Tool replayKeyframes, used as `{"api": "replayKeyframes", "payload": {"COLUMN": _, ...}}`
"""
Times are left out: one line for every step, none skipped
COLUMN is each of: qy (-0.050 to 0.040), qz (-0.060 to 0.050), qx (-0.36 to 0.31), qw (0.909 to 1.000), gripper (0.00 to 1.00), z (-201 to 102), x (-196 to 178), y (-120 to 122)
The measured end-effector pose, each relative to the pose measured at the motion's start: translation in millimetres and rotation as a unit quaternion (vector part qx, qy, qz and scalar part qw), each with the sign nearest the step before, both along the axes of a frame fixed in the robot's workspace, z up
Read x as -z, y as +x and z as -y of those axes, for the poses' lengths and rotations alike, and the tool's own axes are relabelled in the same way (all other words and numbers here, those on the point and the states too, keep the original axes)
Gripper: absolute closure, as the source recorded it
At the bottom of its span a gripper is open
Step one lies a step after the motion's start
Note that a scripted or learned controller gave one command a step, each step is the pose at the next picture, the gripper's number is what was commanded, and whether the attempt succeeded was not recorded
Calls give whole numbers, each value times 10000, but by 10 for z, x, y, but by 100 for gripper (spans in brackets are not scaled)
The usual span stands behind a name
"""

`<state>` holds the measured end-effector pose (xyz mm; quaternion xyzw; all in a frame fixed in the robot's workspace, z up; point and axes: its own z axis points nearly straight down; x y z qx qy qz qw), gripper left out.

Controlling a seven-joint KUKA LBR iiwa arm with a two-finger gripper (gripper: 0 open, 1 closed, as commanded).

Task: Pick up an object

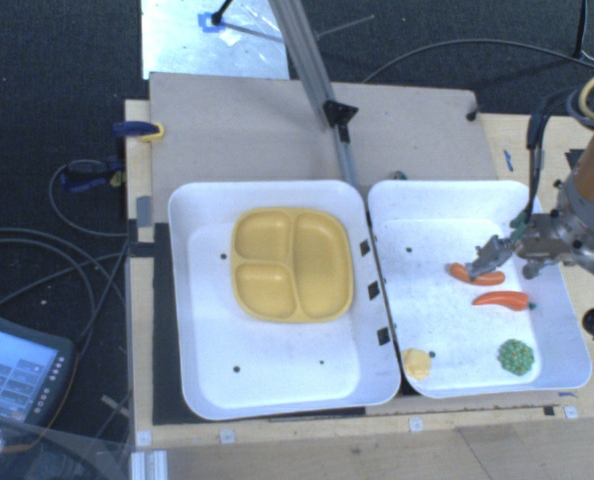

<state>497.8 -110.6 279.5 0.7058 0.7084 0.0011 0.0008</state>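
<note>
A wooden worktop (417,138) seen from above carries two shallow white plastic bins side by side. The left bin (207,368) holds a yellow plastic plate divided into three compartments (292,265), lying flat near its centre. The right bin (427,208) holds four small items: an orange pepper-shaped toy (469,274) near the middle, a second orange pepper-shaped toy (501,300) just below it, a green knobbly broccoli-like toy (516,356) near the lower right corner, and a small pale yellow lump (416,363) against the lower left wall.

The grey arm reaches in from the right, and its metal two-finger hand (491,257) sits low over the upper orange toy, fingertips at or very near its right end. The fingertips are small and blurred, so I cannot tell whether the hand is released or clenched, and no item is visibly between them.

Risks, as a judgement: the hand seems lined up with the toy's tapered end, not its middle, so a close could pinch the tip and let the toy slip or spin away. The second orange toy lies near enough to be nudged. The smooth bin floor may let a rounded toy roll.

The arm's upper links are cut off at the right. Whether the fingertips touch the toy or the bin floor cannot be made out.
</note>
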Motion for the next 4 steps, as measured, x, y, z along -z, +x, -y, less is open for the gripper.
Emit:
{"api": "replayKeyframes", "payload": {"qy": -1, "qz": 3, "qx": 9, "qw": 10000, "gripper": 0, "z": 1, "x": -1, "y": 0}}
{"api": "replayKeyframes", "payload": {"qy": 1, "qz": -35, "qx": 19, "qw": 10000, "gripper": 0, "z": 93, "x": 572, "y": -10}}
{"api": "replayKeyframes", "payload": {"qy": 2, "qz": -36, "qx": 20, "qw": 10000, "gripper": 0, "z": 195, "x": 1120, "y": -25}}
{"api": "replayKeyframes", "payload": {"qy": 6, "qz": -34, "qx": 14, "qw": 10000, "gripper": 0, "z": 141, "x": 1669, "y": 57}}
